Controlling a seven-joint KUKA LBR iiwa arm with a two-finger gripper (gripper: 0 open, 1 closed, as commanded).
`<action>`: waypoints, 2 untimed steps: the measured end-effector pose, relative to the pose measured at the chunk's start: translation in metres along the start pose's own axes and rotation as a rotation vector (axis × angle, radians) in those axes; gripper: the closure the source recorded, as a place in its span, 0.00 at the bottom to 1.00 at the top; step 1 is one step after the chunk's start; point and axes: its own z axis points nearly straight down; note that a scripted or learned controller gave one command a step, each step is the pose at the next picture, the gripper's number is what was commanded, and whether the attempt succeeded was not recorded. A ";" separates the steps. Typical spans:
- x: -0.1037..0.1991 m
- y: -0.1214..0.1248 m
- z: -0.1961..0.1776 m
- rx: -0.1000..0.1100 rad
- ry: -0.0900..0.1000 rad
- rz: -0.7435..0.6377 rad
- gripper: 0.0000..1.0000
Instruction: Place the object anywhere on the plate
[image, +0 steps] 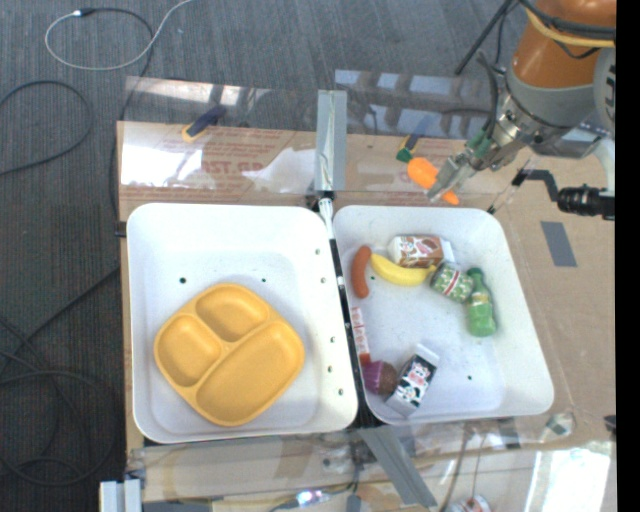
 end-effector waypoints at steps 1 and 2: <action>0.068 0.015 0.116 0.001 0.005 0.196 1.00; 0.163 0.010 0.149 0.001 0.005 -0.018 1.00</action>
